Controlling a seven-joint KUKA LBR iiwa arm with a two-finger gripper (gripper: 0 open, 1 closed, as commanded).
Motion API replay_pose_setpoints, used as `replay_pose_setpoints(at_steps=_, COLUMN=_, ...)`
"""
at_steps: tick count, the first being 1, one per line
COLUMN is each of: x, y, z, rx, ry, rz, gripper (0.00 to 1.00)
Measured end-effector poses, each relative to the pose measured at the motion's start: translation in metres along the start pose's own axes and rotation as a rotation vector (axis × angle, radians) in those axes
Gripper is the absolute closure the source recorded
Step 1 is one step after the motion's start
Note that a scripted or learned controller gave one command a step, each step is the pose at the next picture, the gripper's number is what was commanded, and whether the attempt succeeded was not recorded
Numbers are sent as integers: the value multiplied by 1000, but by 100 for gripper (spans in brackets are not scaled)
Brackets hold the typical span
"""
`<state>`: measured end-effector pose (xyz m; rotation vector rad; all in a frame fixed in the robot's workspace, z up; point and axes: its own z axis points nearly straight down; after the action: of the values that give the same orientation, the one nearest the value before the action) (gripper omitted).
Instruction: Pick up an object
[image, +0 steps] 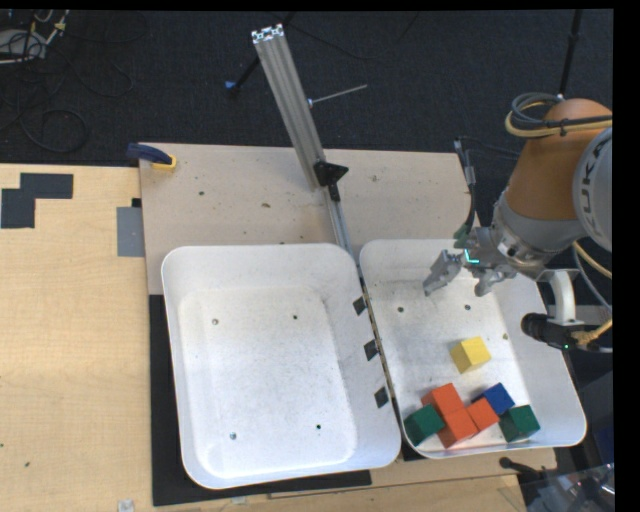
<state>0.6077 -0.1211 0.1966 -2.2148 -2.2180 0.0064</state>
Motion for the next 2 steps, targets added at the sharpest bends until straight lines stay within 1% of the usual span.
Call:
replay_pose_setpoints(at_steps=1, x=-1, y=1, z=-2, rx=-5, ry=-1, rz=1, gripper=0)
replay_pose_setpoints(at_steps=2, x=5, y=9, z=50, rx=0, ry=-1, rz=-2, gripper=0)
